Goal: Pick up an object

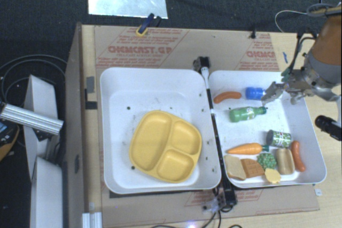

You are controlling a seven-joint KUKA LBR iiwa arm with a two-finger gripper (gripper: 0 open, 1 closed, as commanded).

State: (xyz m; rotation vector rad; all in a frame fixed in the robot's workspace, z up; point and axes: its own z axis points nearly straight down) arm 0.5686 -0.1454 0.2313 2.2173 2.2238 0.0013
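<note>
Blue cylinder [254,93] sat at the back of the right bin [315,147], just right of the little sausage [227,96] and above the green bottle [246,113], and it looked like the nearest pick. The gripper [273,92] hovered right beside it, nothing pinched; I couldn't tell if it was spread or pressed together. I'd have centred over the cylinder and come straight down, clear of the bottle. Yellow tray [165,144] filled the left bin [115,115].

Matt yellow plastic tray [165,146], smooth white bins [115,115], printed cardboard [160,48].
</note>
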